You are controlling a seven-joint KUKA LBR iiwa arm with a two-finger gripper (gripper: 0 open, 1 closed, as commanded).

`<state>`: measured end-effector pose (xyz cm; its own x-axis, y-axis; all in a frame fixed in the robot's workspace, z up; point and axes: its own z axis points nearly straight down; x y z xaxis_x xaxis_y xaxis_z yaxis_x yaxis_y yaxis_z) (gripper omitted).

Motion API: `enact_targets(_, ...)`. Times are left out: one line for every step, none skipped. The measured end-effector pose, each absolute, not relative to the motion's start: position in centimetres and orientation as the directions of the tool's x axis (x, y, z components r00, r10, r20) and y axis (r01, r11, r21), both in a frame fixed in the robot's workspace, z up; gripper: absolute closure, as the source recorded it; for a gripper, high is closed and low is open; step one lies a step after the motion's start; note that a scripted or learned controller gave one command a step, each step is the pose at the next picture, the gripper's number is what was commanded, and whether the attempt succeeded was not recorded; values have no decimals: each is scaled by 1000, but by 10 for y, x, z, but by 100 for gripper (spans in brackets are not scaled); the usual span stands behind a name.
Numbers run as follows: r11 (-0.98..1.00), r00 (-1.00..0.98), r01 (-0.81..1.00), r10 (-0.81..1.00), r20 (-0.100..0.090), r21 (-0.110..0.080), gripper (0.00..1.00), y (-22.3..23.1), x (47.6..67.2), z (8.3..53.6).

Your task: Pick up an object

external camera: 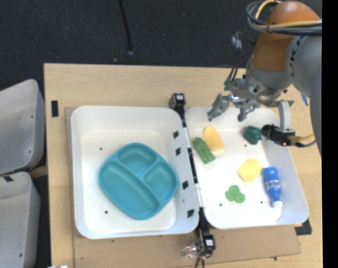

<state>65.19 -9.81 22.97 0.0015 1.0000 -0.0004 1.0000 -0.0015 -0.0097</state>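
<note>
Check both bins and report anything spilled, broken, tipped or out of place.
Nothing stands out. The blue divided plate lies flat in the left bin. In the right bin the blue bottle lies on its side, with no spill visible. The hand hangs open with nothing between its fingers.

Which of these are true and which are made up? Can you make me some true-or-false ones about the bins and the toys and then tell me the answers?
1. The blue divided plate lies in the left bin. True.
2. The blue bottle stands upright in the left bin. False: it lies on its side in the right bin.
3. The gripper hangs open over the far end of the right bin. True.
4. The gripper holds the green block. False: nothing is between its fingers; the block lies in the bin beside a yellow piece.
5. The left bin holds five toys. False: it holds the plate.
</note>
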Motion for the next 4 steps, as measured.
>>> enact_targets(0, 0, 1000, 1000, 0, 1, 0, -98, 653, 238)
enact_targets(-1, 1, 1000, 1000, -3, 0, 0, -108, 648, 187)
enact_targets(-4, 4, 1000, 1000, -3, 4, 0, -112, 655, 132)
enact_targets(-6, 6, 1000, 1000, -3, 2, 0, -113, 656, 103)
